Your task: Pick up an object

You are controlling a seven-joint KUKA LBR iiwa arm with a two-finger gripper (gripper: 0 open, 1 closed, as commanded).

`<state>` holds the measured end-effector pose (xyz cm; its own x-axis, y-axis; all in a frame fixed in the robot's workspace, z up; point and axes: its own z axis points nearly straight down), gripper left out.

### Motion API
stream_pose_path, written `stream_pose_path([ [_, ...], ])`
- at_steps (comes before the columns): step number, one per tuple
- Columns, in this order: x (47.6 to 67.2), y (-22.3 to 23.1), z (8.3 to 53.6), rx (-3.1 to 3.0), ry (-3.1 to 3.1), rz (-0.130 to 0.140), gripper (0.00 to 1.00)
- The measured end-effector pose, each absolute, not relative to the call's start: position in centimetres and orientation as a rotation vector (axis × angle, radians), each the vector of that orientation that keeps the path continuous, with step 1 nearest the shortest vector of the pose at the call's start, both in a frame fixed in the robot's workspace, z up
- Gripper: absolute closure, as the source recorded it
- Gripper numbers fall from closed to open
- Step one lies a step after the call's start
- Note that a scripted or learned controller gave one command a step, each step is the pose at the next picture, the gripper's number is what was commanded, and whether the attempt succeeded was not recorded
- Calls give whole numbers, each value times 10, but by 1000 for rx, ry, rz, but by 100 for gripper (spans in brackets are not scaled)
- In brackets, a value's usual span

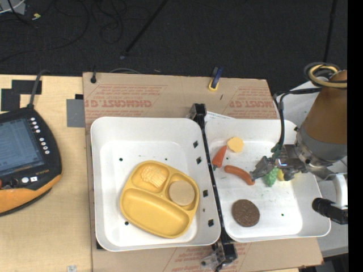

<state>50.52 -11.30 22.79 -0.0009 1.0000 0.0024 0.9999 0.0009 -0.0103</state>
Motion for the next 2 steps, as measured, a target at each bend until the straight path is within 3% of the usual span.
stream_pose_path([
  [1,505,-114,234,-2212,-2208,17,100],
  [2,477,-48,329,-2214,-2227,-1,100],
])
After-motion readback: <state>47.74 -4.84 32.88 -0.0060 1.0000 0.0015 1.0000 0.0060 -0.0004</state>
